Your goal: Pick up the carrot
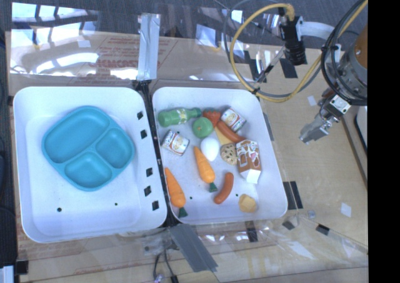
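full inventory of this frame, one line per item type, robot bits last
left bin: 1, white, left half of bench
right bin: 1, white, beside the left bin
divided plate: 1, blue, in left bin
carrots: 2, orange; one mid right bin, one along its left wall
green bottle: 1, top left of right bin
green round item: 1, right of the bottle
cans: 2, red and white; other near top
egg: 1, white, centre
sausage: 1, red-orange, lower right bin
carton: 1, brown and white, right side
cookie: 1, tan, left of carton
tool: 1, grey, outside right bin, to its right
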